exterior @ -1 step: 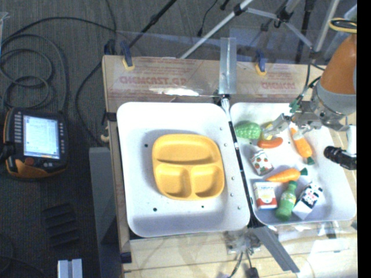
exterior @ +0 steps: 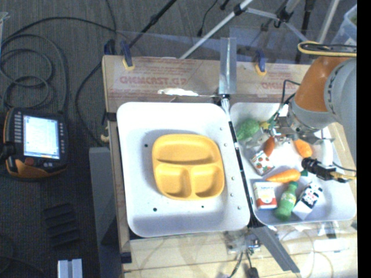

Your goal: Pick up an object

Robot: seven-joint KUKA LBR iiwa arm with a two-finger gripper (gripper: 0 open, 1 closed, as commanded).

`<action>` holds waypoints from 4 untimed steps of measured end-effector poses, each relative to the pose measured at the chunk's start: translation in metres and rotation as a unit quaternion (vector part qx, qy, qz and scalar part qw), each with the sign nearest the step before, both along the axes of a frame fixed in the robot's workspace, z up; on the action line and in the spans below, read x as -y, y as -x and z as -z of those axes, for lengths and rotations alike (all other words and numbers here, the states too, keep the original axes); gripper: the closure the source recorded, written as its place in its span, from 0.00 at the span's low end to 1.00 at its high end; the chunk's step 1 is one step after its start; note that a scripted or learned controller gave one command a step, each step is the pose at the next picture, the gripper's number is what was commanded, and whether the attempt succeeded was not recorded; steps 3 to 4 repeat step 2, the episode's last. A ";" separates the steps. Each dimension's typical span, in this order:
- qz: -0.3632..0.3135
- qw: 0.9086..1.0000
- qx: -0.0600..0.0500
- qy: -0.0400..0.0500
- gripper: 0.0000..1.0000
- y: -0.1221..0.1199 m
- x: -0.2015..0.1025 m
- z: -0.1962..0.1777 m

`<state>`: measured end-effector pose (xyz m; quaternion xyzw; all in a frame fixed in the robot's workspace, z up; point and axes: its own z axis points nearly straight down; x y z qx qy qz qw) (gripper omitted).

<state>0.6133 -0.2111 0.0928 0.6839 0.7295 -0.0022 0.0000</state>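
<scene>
While the grey arm's gripper (exterior: 282, 131) hangs over the right white bin (exterior: 348, 210) near its back edge, can't tell its grip state; orange plastic carrot (exterior: 283, 176) lies mid-bin, green bottle (exterior: 287, 200) toward the front, yellow divided tray (exterior: 188, 165) in the left bin (exterior: 133, 172)

The left bin (exterior: 179, 112) carries a yellow divided tray (exterior: 188, 167) at its middle. In the right bin (exterior: 342, 210), a green leafy vegetable (exterior: 248, 129) lies near the back left corner. A carrot (exterior: 283, 176) lies across the middle, with another orange piece (exterior: 302, 148) behind it. Along the front edge sit a small red-and-white box (exterior: 265, 194), a green bottle (exterior: 287, 200) and a black-and-white carton (exterior: 309, 198). The gripper (exterior: 280, 131) hangs over the bin's back half, near a small orange carton (exterior: 269, 146).
</scene>
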 end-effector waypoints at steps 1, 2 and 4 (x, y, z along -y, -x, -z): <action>-0.001 1.000 -0.001 0.001 1.00 0.000 -0.001 -0.007; 0.064 0.998 0.000 0.000 1.00 -0.010 -0.028 -0.108; 0.064 0.998 0.000 0.000 1.00 -0.010 -0.028 -0.108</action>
